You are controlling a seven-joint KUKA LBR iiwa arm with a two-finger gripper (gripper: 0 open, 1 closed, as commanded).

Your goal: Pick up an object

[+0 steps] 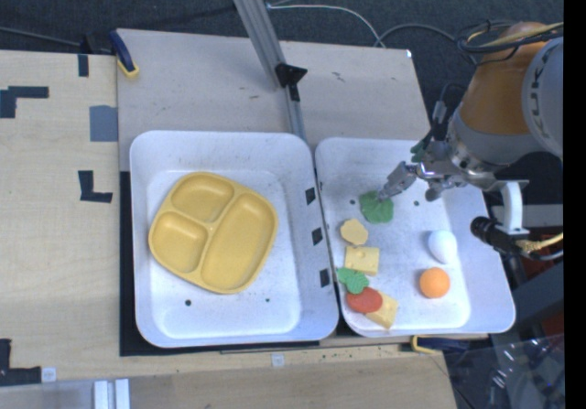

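Note:
The right bin [476, 215] holds several toy foods: a green leafy piece [375, 208], a tan round piece [353, 232], a yellow block [363, 259], a small green piece [352, 279], a red piece [365, 300], a yellow wedge [385, 311], a white egg [442, 245] and an orange ball [434, 283]. My gripper [414, 188] hangs over the bin's upper middle, just right of and above the green leafy piece. It looks open, with nothing between its fingers; one fingertip [394, 189] points at the green piece.
The left bin [146, 215] carries a yellow divided plate [213, 231]. A metal pole [256, 18] slants down to the gap between the bins. The arm's orange band [499, 96] is at the right, above a black bracket [499, 233].

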